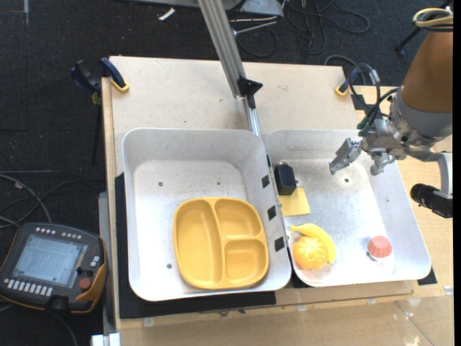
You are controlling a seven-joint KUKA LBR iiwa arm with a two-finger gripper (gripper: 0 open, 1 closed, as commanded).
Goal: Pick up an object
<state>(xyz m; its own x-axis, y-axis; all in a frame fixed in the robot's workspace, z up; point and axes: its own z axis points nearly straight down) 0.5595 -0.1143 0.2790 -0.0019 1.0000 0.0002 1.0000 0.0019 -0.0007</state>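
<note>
My gripper (362, 160) hangs open over the back of the right bin (403, 215), its two grey fingers spread with nothing between them. Below it in that bin lie an orange (310, 254) and a yellow banana (322, 236) at the front left, touching each other. A small pinkish-red object (379, 248) sits at the front right. A yellow flat piece (296, 202) and a black block (285, 178) rest near the bin's left wall. All of these lie well apart from the gripper.
The left bin (144, 193) holds a yellow divided plate (220, 242). A slanted metal pole (227, 42) rises from between the bins. Clamps sit at the bench's back corners (115, 78). A teach pendant (47, 265) lies on the floor at left.
</note>
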